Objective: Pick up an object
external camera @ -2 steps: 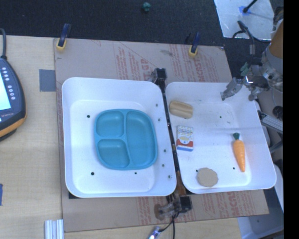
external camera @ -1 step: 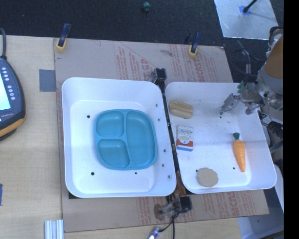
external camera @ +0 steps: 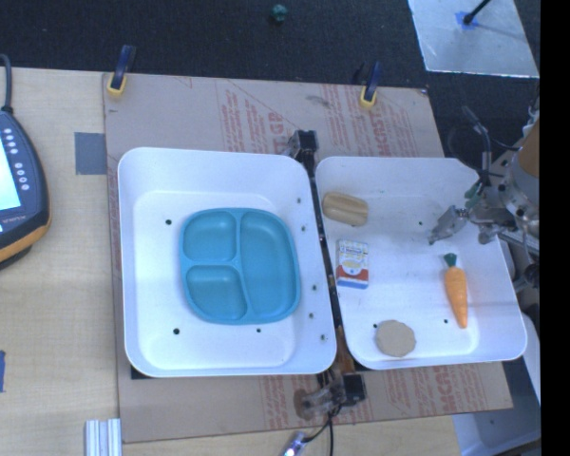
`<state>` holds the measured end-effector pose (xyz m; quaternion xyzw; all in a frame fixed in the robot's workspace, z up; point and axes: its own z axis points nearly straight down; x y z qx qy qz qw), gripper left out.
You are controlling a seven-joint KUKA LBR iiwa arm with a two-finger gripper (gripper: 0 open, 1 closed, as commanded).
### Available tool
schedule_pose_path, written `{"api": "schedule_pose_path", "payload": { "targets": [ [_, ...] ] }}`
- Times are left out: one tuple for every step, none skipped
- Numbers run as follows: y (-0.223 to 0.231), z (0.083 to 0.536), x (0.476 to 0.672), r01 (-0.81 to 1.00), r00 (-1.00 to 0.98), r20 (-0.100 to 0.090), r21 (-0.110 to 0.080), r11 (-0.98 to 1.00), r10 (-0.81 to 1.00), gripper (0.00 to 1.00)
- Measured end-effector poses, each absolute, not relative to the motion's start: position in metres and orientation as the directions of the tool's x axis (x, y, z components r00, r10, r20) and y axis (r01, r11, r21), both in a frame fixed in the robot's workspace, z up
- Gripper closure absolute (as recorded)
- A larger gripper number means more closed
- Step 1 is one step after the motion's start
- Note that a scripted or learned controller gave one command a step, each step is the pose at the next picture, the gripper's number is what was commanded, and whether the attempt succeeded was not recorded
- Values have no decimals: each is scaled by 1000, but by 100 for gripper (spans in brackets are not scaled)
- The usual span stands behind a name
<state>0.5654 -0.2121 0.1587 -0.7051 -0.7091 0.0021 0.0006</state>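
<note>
In the right bin (external camera: 413, 174) lie a tan bread roll (external camera: 346, 208), a small white carton with red and blue print (external camera: 352, 263), a round beige cookie (external camera: 395, 338) and an orange carrot with a green top (external camera: 456, 293). My gripper (external camera: 462, 235) hangs at the bin's right side, just above the carrot's green end and apart from it. Its fingers (external camera: 444, 227) are open with nothing between them. The arm behind it runs off the right edge.
The left bin (external camera: 138, 255) holds a blue divided plate (external camera: 238, 264). A teach pendant (external camera: 8, 183) lies on the bench at far left. Clamps (external camera: 120, 72) pin the cardboard sheet at the back, and a bracket (external camera: 305, 144) joins the bins.
</note>
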Motion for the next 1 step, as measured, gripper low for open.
{"api": "schedule_pose_path", "payload": {
  "targets": [
    [-212,91,534,1000,-6,-1,-5,6,1000,0]
  ]
}}
